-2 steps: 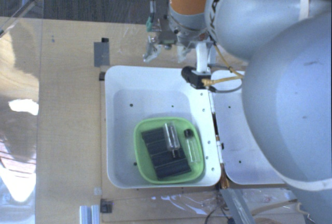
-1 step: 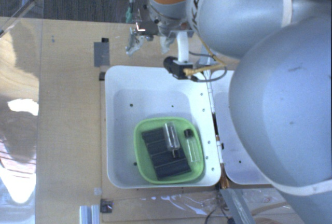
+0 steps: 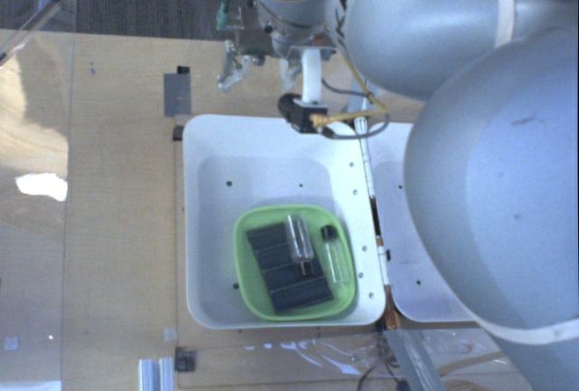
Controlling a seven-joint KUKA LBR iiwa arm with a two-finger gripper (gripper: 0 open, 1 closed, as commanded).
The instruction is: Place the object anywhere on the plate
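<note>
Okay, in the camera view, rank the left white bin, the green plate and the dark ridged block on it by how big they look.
Largest to smallest:
1. left white bin
2. green plate
3. dark ridged block
Each sits inside the one before, so the ranking is safe.

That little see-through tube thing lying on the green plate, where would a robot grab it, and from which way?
Probably across the middle of the clear tube, coming straight down from above. It lies flat on the dark ridged block in the green plate, long and thin, so fingers closing across its narrow width should fit. Its dark-capped end offers less to hold.
</note>
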